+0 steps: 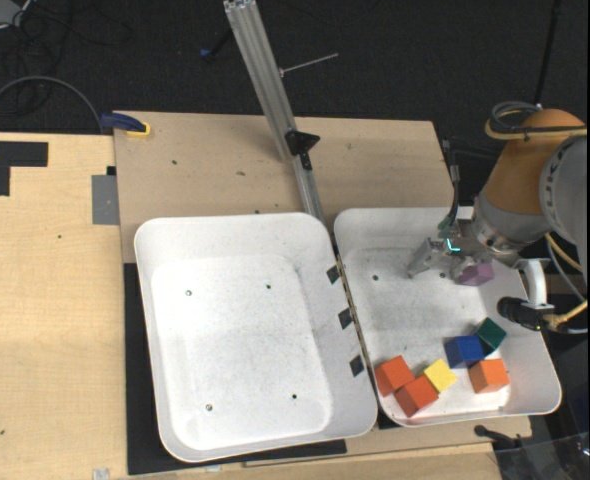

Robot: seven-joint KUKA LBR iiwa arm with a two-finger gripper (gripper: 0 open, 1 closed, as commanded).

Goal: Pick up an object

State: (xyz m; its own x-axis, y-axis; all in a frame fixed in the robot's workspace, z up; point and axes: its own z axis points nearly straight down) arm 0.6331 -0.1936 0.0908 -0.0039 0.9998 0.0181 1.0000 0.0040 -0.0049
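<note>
So the arm [535,183] comes in from the right and has its pincer [437,259] down in the right bin [395,238], up in the far half near the right wall. The fingers are spread apart, one grey tip poking left, and there's nothing between them that I can see. Just beside it on the right sits a little purple block [473,273], close to the pincer, maybe touching, hard to tell from here. The rest of the blocks are bunched in the near corner of that bin: a green block [492,334], blue block [464,351], yellow block [440,375], orange block [489,375], and two red-orange blocks [405,385] side by side. Left bin [235,328] sits right alongside on the counter [215,168].
</note>
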